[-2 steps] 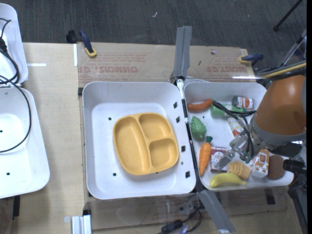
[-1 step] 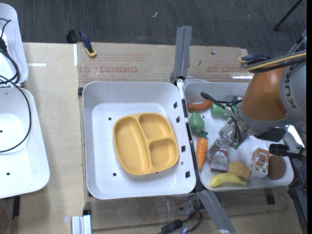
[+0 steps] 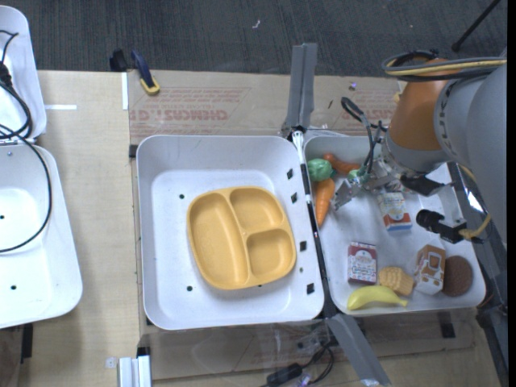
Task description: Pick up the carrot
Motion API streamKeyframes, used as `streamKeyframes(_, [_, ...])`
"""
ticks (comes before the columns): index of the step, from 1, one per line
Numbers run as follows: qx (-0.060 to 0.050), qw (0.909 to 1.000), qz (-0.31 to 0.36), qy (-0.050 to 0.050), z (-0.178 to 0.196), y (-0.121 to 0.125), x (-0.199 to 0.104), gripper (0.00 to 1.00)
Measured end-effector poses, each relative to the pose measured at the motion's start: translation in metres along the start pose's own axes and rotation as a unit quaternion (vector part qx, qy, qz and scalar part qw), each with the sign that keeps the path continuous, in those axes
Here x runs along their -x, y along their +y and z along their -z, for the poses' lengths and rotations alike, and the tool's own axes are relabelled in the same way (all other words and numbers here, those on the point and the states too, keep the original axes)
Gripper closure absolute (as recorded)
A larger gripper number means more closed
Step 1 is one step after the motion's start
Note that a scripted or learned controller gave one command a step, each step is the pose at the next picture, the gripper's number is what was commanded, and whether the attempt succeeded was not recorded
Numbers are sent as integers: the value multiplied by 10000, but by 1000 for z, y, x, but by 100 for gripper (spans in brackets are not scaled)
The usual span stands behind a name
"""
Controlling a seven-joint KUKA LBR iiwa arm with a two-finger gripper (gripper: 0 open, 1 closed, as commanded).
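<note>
Left bin (image 3: 153,240): yellow three-compartment plate (image 3: 240,236) sits in the middle. Right bin (image 3: 476,285): carrot (image 3: 322,200) lies against the left wall by the divider, tip pointing down, just below a green vegetable (image 3: 319,168). Gripper (image 3: 355,188) hangs just right of the carrot, nothing visible between its fingers; spread or closed, can't tell at this angle. Below it: red carton (image 3: 362,263), cracker (image 3: 393,278), banana (image 3: 376,298) at the front wall. Further right: small white carton (image 3: 395,214), snack pack (image 3: 430,268), brown round item (image 3: 458,274).

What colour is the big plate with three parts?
The plate is yellow, seen in the camera view, lying in the left bin.
</note>
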State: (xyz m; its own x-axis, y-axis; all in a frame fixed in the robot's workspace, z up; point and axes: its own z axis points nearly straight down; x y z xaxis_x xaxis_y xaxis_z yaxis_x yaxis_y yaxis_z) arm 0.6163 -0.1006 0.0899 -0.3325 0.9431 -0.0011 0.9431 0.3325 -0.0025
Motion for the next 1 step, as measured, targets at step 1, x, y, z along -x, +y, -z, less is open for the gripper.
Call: streamKeyframes(1, [-30, 9940, -1096, -16, 1, 19, 16, 0])
